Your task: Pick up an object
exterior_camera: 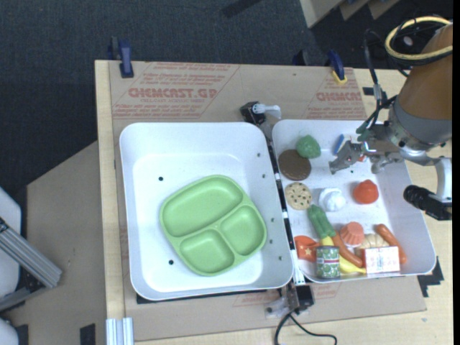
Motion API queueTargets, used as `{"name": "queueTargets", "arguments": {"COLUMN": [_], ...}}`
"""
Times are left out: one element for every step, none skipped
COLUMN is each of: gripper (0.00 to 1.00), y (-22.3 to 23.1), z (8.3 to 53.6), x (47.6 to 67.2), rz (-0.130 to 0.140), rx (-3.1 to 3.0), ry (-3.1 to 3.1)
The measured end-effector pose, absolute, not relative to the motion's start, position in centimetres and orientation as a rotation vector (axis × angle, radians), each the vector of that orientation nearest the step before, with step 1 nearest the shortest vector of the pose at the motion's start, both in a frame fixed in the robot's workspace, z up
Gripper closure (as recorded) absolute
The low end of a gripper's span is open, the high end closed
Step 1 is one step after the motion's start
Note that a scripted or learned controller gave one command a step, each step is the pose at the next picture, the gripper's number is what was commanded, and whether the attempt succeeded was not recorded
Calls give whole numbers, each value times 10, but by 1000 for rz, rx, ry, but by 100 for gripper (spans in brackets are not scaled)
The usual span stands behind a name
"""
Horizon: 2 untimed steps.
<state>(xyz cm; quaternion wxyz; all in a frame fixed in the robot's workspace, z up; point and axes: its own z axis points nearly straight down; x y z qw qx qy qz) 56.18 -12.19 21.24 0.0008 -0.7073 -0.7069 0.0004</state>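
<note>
My gripper (pixel 363 157) hangs over the back of the right bin (pixel 420 225), its fingers spread open with nothing between them. A red tomato (pixel 366 192) lies just in front of it. To its left are a green leafy toy (pixel 309 146), a small blue piece (pixel 338 144) and a brown round disc (pixel 294 165). A chip cookie (pixel 297 195), a white lump (pixel 332 200) and a green cucumber (pixel 320 221) lie in the middle. Along the front sit a green can (pixel 328 261), a yellow banana (pixel 348 263), a carrot (pixel 388 234) and a small box (pixel 382 259).
The left bin (pixel 144 157) holds a green divided plate (pixel 212 223). A black and white fitting (pixel 259 111) sits behind the seam between the bins. Blue and yellow clamps (pixel 126 57) hold the board at the back. The grey and orange arm (pixel 424 92) enters from the right.
</note>
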Motion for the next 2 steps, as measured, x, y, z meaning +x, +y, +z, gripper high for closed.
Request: {"name": "queueTargets", "arguments": {"gripper": [0,0], "y": [-202,-137], "z": [78,84], "x": [562,497], "rz": [8,3], "rx": [-2227,-2214], "ry": [-2211,-2215]}}
